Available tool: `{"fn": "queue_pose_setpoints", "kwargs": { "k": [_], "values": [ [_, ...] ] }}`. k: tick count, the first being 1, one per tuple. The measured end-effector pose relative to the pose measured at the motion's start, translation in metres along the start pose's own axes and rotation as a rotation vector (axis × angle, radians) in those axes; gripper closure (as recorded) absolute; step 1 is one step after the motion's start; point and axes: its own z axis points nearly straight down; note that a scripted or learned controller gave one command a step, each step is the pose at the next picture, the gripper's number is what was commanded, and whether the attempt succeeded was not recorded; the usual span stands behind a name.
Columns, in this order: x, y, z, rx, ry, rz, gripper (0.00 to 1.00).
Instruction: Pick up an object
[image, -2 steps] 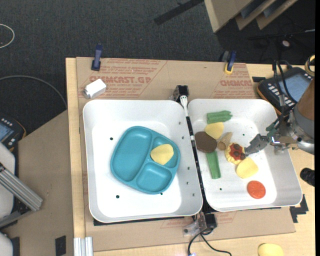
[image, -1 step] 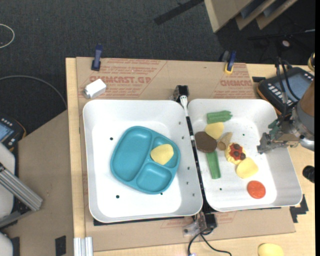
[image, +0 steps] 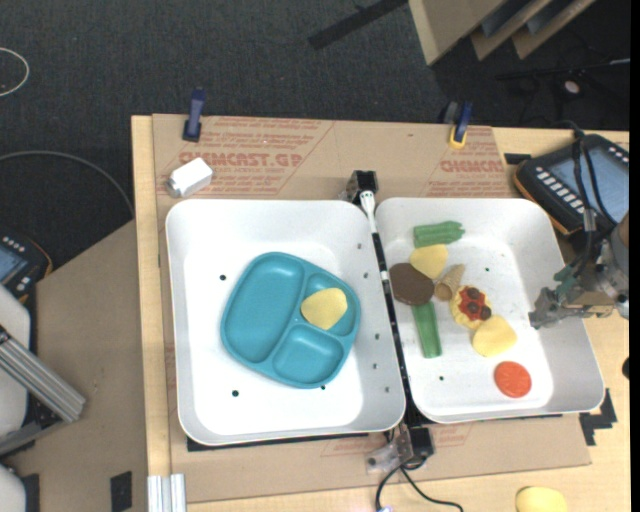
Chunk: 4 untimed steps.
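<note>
Toys (image: 470, 305): heaped in right bin (image: 560, 380), easy reach.
Claw (image: 545, 312): at bin's right rim, grip state unclear.

The arm (image: 612, 285) is cut off by the right edge, its gripper (image: 545, 308) too small to read; a yellow object (image: 541, 499) is clipped by the bottom edge; the long green piece (image: 428, 329) runs partly under the brown disc (image: 410, 284).
</note>
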Motion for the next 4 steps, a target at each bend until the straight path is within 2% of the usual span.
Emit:
{"fn": "queue_pose_setpoints", "kwargs": {
  "k": [1,4],
  "values": [
    [-0.052,0.001,0.009,-0.006,-0.005,0.001,1.00],
    [-0.049,0.002,-0.001,-0.007,-0.003,-0.003,1.00]
  ]
}}
